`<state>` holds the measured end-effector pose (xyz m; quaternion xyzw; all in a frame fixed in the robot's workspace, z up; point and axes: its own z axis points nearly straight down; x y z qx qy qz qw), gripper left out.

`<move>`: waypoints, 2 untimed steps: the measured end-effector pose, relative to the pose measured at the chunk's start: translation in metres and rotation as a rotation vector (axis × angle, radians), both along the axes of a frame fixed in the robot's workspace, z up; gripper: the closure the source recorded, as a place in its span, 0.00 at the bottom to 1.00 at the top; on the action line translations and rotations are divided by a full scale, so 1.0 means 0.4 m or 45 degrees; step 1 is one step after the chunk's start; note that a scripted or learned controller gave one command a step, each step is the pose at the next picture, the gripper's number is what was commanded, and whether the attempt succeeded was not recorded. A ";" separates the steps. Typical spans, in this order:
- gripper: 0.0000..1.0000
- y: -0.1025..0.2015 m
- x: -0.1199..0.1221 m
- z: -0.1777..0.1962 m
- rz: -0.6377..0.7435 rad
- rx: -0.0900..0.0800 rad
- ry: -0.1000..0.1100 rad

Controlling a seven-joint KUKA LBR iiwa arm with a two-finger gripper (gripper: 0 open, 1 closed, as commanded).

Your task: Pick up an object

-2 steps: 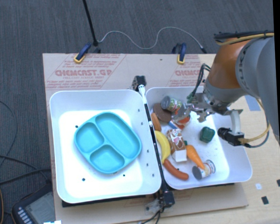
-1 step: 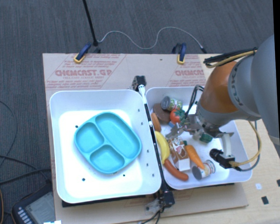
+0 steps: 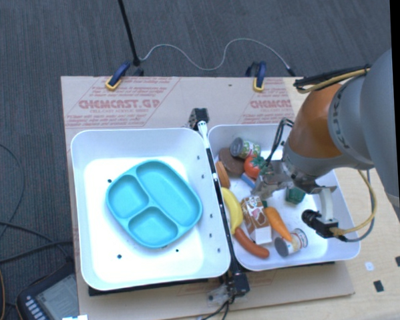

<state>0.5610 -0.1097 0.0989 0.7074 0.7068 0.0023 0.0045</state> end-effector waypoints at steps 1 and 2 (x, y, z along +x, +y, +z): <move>0.00 0.000 0.000 -0.001 0.000 0.001 0.001; 1.00 0.001 0.000 0.023 0.000 0.001 0.002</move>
